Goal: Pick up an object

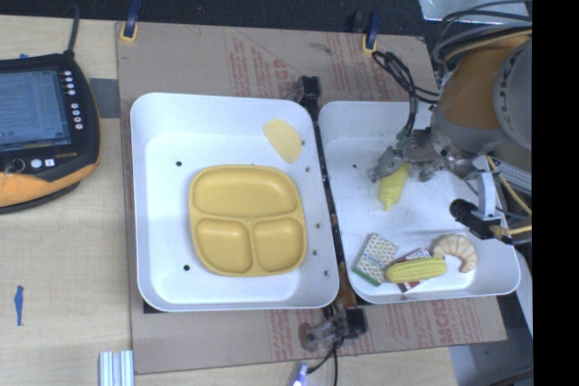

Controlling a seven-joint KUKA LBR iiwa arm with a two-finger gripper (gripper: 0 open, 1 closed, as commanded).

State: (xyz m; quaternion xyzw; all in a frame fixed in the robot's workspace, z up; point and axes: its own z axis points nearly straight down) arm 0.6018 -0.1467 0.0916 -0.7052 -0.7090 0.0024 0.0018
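In the camera view, the end effector (404, 165) is down in the right bin (348, 194), clenched on a yellow squeeze bottle (393, 188). Nearer the front lie a corn cob (416, 268), a croissant (457, 250) and a small carton (374, 258).

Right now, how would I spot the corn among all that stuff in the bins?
Look at the right bin, the one the grey arm reaches into, and go to its near edge. The corn lies there on its side, between a small patterned packet and a pale croissant. It is the only bright yellow cob with rows of kernels.
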